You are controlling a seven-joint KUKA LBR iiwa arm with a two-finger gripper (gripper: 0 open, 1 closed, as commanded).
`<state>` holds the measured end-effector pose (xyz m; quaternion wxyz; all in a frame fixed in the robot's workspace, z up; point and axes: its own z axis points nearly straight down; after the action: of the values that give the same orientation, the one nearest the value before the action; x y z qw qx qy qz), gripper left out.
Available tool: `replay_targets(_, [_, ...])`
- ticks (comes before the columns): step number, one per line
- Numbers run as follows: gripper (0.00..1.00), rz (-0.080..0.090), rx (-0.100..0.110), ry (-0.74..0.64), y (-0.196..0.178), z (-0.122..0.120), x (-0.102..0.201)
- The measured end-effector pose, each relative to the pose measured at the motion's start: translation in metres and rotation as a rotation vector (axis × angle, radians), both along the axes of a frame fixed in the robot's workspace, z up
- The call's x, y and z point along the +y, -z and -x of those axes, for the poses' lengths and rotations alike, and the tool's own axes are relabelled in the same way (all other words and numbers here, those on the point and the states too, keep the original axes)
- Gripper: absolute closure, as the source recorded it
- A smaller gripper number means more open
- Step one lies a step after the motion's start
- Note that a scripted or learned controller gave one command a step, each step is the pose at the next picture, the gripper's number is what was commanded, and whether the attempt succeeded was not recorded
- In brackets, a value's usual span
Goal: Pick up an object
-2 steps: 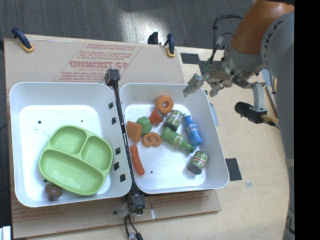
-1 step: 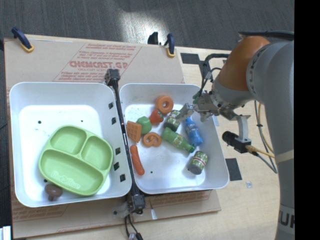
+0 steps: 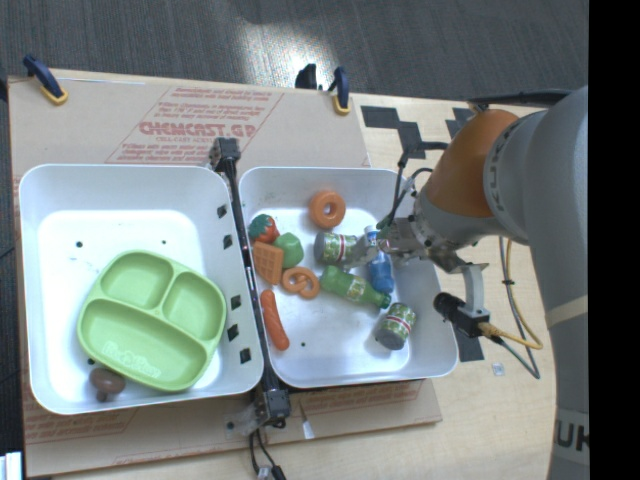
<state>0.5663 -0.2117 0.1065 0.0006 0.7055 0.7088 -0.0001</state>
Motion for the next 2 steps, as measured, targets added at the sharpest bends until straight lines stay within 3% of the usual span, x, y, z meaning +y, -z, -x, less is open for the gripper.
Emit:
replay_targets(1, [1.0,0.0,0.002,-0.006,-0.01,0.0,0.001])
replay_targets(2, [1.0,-0.001,0.002,-0.003,-0.099,0.061,0.059])
